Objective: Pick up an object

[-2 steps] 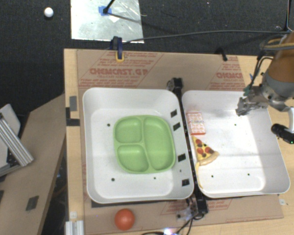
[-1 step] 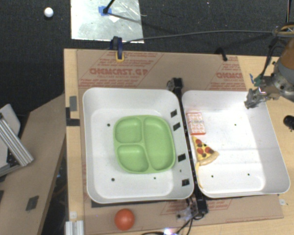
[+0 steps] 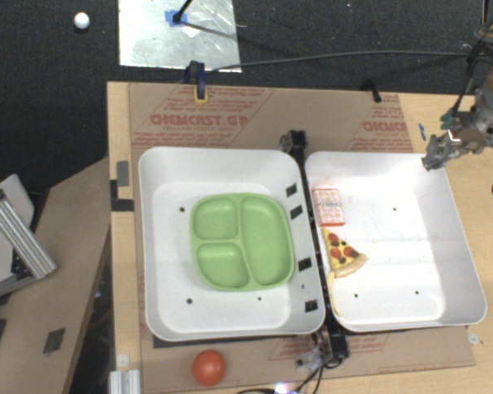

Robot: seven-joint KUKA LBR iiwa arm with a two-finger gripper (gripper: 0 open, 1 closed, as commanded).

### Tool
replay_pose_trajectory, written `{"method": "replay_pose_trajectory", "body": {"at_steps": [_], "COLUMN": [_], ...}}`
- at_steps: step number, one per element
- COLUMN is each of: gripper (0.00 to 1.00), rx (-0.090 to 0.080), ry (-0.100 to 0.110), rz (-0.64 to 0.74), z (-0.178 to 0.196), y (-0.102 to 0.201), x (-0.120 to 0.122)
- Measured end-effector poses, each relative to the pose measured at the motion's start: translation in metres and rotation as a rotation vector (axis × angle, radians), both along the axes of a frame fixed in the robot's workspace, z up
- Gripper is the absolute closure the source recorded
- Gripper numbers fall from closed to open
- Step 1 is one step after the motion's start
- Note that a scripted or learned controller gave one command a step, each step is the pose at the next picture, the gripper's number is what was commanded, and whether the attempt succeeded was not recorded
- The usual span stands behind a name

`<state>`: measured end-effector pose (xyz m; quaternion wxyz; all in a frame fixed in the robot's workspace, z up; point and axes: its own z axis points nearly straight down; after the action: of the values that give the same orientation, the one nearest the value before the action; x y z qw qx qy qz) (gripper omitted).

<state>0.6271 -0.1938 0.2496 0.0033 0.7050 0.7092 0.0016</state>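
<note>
In the right bin (image 3: 411, 220), close to its left wall, lie a small red-and-white packet (image 3: 328, 206) and, just below it, a toy pizza slice (image 3: 343, 255). My gripper (image 3: 438, 153) hangs at the far right, over the right bin's top right corner and well away from both items. Nothing shows between its fingers.
The left bin (image 3: 168, 220) holds a green divided plate (image 3: 241, 240). A red ball (image 3: 208, 367) rests on the cardboard in front of the left bin. Black clips (image 3: 294, 143) join the bins along the middle seam. A metal frame (image 3: 12, 228) stands at the left edge.
</note>
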Motion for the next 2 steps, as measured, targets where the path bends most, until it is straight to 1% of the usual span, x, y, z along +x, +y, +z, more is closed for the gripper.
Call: {"method": "replay_pose_trajectory", "body": {"at_steps": [1,2], "gripper": [1.0,1.0], "rx": [0.003,0.003], "ry": [0.003,0.005], "rz": [0.003,0.003], "z": [-0.004,-0.017], "y": [0.047,0.101], "x": [0.015,0.018]}}
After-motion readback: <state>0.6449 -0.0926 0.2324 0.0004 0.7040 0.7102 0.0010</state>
